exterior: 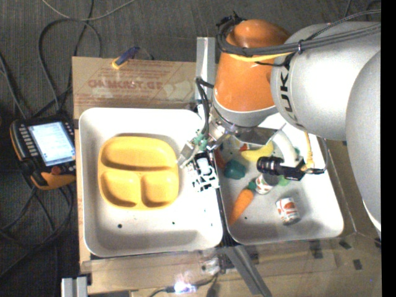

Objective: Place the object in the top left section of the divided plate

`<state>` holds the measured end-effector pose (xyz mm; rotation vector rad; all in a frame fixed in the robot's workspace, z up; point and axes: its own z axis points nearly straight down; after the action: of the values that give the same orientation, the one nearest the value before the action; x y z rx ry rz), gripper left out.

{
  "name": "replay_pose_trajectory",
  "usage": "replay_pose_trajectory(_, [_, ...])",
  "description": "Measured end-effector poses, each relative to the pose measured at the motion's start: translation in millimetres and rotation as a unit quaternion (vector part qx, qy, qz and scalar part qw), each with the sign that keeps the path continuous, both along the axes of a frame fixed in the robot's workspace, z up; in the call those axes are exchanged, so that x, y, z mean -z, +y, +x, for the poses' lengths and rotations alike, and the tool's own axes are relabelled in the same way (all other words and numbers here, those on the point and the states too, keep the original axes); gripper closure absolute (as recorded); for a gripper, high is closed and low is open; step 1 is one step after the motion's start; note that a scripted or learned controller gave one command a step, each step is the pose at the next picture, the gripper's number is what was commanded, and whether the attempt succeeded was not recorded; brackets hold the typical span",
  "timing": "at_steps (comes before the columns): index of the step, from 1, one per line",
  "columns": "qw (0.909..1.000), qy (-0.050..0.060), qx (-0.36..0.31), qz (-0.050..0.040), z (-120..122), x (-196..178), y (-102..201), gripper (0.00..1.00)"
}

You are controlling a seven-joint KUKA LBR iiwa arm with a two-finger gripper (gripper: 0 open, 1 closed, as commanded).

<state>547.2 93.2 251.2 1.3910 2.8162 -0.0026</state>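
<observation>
Hanging over the wall between the two white bins, the gripper point(201, 159) is hard to see, so I cannot tell its state. The yellow plastic divided plate point(139, 172) sits left of it. The orange toy carrot point(241, 204) lies just right. Picking something comes next, I think.

There are two white bins point(93, 228). One yellow plate point(140, 171) sits in the left bin, and it has three parts. The right bin has one carrot point(240, 205), one small can point(288, 210), one banana point(263, 151) and one green toy point(234, 168).
</observation>
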Motion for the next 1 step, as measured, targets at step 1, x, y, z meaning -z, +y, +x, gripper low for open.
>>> replay_pose_trajectory(1, [0.9994,0.001,-0.033,-0.0003,14.0,52.4,-4.8,1.00])
